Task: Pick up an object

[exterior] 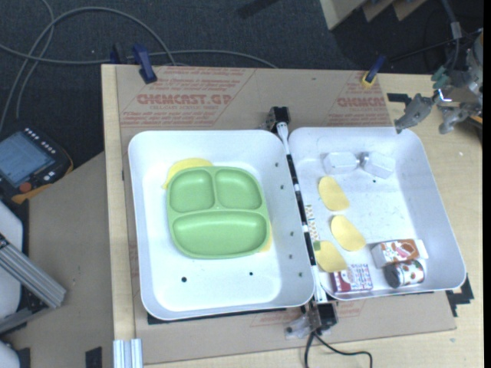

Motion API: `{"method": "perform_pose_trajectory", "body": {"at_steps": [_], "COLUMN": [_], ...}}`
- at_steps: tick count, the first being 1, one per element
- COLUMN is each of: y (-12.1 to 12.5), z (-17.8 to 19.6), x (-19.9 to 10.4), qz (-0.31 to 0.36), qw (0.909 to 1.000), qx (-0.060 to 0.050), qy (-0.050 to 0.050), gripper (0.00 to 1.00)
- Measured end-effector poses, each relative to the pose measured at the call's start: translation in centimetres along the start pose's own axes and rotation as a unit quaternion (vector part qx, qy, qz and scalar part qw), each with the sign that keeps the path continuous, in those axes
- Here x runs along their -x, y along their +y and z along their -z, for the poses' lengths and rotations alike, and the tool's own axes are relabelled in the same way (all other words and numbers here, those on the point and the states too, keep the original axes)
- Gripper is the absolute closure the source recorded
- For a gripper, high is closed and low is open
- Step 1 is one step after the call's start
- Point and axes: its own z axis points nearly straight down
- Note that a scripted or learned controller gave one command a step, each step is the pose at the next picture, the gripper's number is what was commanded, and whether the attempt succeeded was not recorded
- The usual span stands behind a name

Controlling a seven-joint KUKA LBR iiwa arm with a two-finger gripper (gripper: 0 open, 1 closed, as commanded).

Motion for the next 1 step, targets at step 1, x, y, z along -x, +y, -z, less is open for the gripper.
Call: {"method": "perform_pose_trajectory", "body": {"at_steps": [1], "y": [-3.76], "z": [-11.47], "x": [0.8], "qz": [0.0], "qw": [1.0], "qx": [0.0], "qy": [0.0], "gripper": [0.0]}}
